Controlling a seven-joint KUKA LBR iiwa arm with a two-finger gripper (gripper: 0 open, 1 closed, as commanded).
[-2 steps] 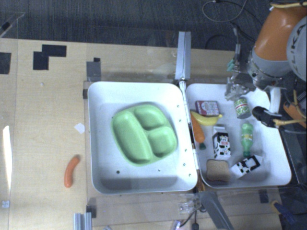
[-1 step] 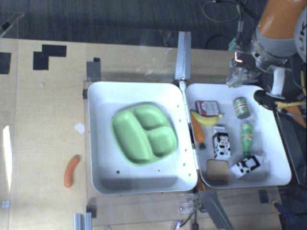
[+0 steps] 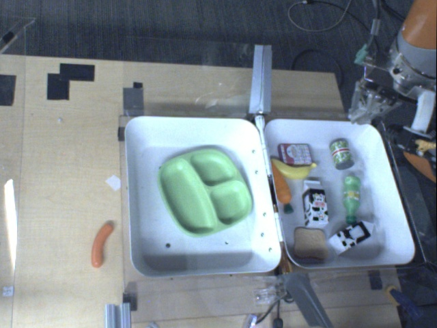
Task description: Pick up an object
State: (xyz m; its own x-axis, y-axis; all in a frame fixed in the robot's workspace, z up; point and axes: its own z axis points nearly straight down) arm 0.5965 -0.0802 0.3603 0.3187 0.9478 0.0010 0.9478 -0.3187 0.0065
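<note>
The arm [image 3: 416, 29] comes in at the top right, and its gripper [image 3: 365, 108] hangs over the far right corner of the right bin [image 3: 399, 203], above the rim rather than over the objects. From here I cannot tell how the jaws stand; nothing shows between them.

The right bin holds everything there is to pick. A red tin [image 3: 295, 154] lies near the far wall, with a banana [image 3: 293, 170] just in front of it and a carrot [image 3: 282, 188] along the left wall. A green can [image 3: 341, 153] sits toward the far right, and a green bottle [image 3: 351, 197] lies in front of it. Mid-bin stands a cow-print carton [image 3: 315, 207]; a second carton [image 3: 351, 236] lies tilted near the front right. A brown sponge [image 3: 311, 244] rests at the front.

The left bin [image 3: 140, 203] holds a green divided plate [image 3: 205, 190]. Out on the bench [image 3: 61, 183], to the left, lies a sausage [image 3: 102, 244].
</note>
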